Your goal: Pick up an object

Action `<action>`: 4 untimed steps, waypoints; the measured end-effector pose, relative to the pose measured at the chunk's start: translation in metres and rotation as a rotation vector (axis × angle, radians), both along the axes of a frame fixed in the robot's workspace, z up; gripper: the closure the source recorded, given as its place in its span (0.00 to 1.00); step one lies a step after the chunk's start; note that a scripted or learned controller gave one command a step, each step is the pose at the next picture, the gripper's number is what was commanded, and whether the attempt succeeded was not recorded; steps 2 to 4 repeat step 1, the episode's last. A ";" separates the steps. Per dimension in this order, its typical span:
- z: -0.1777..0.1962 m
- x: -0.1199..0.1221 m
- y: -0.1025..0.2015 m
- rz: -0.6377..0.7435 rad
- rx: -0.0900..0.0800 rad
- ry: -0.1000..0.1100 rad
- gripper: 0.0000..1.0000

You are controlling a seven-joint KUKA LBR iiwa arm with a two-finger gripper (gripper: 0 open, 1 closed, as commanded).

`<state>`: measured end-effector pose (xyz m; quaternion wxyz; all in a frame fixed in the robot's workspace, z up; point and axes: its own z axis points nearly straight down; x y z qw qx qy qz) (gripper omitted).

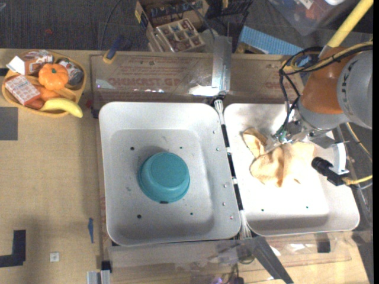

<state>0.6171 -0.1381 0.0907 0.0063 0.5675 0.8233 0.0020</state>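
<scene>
Risks at the grasp: we see the gripper [283, 136] low over the right bin [308, 209], at the upper edge of a crumpled tan cloth [275, 158] lying in that bin. We cannot tell whether the gripper is spread or pressed together, nor whether any fold sits within it. In our judgement, a limp cloth may slide free if only a thin edge is caught, or trail and snag on the bin wall as it rises. A dangling cable [288, 93] near the wrist could also catch. A teal bowl [165, 177] rests upside down in the left bin [118, 129], well apart.
</scene>
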 end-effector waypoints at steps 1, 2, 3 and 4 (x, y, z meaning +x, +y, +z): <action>0.095 0.031 0.064 0.187 0.001 0.008 1.00; 0.095 0.031 0.064 0.187 0.001 0.008 1.00; 0.095 0.031 0.064 0.187 0.001 0.008 1.00; 0.095 0.031 0.064 0.187 0.001 0.008 1.00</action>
